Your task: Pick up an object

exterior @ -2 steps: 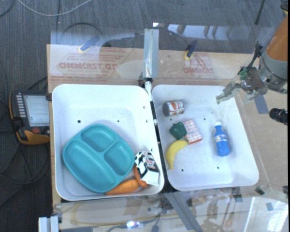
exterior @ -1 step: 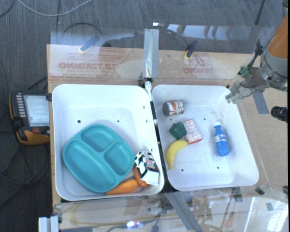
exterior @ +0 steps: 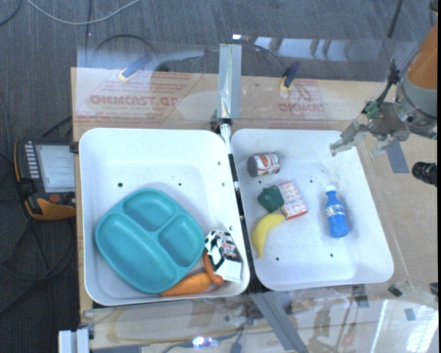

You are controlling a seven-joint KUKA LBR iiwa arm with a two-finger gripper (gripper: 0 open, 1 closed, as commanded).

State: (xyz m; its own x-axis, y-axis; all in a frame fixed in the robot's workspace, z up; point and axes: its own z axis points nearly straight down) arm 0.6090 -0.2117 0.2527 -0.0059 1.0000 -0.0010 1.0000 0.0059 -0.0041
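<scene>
Blue bottle (exterior: 336, 212) lying lengthwise up-down in right bin (exterior: 367, 267), cap towards far rim, jaws' opening unclear.

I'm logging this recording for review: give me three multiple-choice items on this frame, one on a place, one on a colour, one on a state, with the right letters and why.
1. Where does the teal divided plate lie?
A. In the left bin
B. In the right bin
C. On the floor

2. What colour is the bottle in the right bin?
A. Red
B. Blue
C. Black

3. How does the gripper stand to the objects?
A. Holding the banana
B. Pressing on the can
C. Above the right bin's far right corner, touching none of them

Key: 1 A, the teal divided plate lies in the left bin. 2 B, the bottle is blue. 3 C, the gripper hangs by the right bin corner, apart from the can and banana.
</scene>
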